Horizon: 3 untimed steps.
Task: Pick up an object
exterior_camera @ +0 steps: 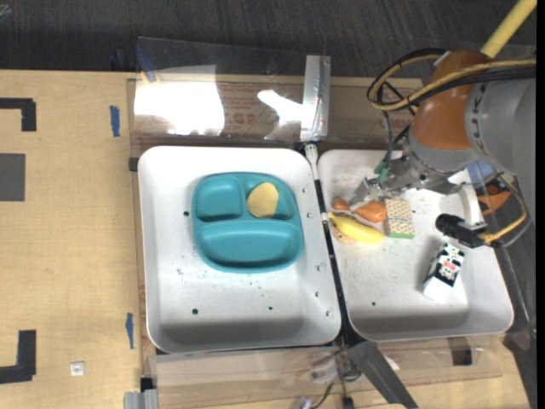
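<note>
Hand (381, 180) hovers over the carrot (368, 212) and banana (358, 231); grip unclear, so best centre squarely on one before closing.

Both white bins (170, 296) look like smooth, slightly glossy plastic, speckled with small dark marks. The teal divided tray (247, 241) is matt plastic. The tabletop (68, 228) looks like pale, matt wood. A clear, shiny plastic sheet (213, 100) glares behind. The banana (358, 231) has smooth, waxy skin.
</note>
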Each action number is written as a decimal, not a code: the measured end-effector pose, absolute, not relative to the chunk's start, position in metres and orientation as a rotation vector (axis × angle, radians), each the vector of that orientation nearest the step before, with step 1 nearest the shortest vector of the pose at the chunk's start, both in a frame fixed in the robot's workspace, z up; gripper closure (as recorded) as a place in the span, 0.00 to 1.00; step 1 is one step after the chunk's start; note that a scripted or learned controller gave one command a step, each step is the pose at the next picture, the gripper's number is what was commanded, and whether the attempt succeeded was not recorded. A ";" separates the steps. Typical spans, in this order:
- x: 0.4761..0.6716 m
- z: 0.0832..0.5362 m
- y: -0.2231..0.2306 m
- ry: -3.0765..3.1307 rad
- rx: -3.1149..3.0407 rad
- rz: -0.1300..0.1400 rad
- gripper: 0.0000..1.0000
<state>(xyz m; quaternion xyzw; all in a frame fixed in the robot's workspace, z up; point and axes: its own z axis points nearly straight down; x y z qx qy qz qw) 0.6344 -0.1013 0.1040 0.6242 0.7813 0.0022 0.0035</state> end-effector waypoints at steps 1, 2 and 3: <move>0.618 0.161 -0.101 2.424 1.989 0.006 0.00; 0.599 0.106 -0.105 2.413 2.000 0.007 0.00; 0.618 0.188 -0.064 2.312 2.120 0.008 0.00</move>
